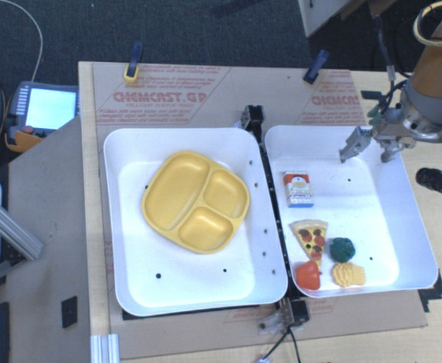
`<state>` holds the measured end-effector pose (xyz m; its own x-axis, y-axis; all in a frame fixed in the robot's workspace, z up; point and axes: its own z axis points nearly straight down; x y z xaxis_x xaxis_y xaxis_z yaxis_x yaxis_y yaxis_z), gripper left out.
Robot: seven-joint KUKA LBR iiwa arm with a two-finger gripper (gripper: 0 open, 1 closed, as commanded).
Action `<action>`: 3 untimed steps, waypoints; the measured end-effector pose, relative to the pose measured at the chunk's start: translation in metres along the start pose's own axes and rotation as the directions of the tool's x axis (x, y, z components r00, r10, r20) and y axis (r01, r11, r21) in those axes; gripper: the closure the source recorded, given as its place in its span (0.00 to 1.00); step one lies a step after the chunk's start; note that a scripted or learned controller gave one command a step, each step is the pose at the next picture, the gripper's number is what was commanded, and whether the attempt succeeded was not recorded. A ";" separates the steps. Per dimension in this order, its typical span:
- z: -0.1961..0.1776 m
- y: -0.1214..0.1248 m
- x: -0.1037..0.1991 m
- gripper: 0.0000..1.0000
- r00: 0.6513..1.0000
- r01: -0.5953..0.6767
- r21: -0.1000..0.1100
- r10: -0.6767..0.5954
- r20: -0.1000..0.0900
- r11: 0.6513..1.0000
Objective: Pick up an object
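Left bin point(122, 225): one yellow divided plate point(196, 200), lying flat. Right bin point(403, 233): small carton point(298, 188) near centre; pizza slice point(310, 237), green piece point(342, 248), red piece point(307, 275) and yellow ridged piece point(349, 275) clustered at the near edge. Gripper point(371, 149): above the right bin's far side, jaws spread, holding nothing.

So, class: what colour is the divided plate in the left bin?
Yellow; the plate shows in the camera view.

A yellow tray point(196, 200) sits in a white bin point(122, 225); red tomato point(307, 275), green broccoli point(341, 248), red-spotted pizza slice point(310, 237).
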<state>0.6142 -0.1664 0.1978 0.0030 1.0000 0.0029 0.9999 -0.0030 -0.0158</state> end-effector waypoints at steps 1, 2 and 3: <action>-0.009 0.003 0.001 0.00 1.000 0.003 -0.015 -0.003 0.003 1.000; 0.034 0.006 0.005 0.00 1.000 0.005 -0.011 -0.005 0.002 1.000; 0.087 0.017 0.004 0.00 1.000 0.005 -0.012 -0.005 0.002 1.000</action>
<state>0.6299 -0.1618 0.1101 -0.0020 1.0000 0.0007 1.0000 0.0020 -0.0038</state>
